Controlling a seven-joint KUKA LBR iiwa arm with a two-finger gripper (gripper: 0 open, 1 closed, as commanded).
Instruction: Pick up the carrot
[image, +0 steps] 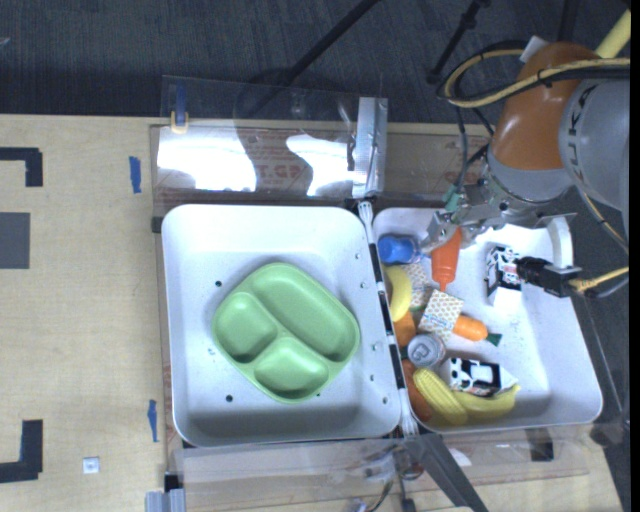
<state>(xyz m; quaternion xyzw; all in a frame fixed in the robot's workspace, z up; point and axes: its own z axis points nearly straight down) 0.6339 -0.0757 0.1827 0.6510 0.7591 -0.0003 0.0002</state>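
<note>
The carrot (445, 258) hangs upright just under my jaws, orange and tapered. Its thick end points down. It sits above the clutter in the right bin (560, 375).

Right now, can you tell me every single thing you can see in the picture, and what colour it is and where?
bins: 2, white, side by side on the bench
divided plate: 1, green, in the left bin
carrot: 1, orange, upper part of the right bin, right under the claw
second carrot-like toy: 1, orange with a green end, middle of the right bin
blue toy: 1, blue, top left of the right bin
bananas: 2, yellow, left side and bottom of the right bin
can: 1, silver, by the lower banana
cow-patterned toys: 2, black and white, right bin
arm: 1, grey and orange, reaching in from the right
claw: 1, above the carrot
</note>
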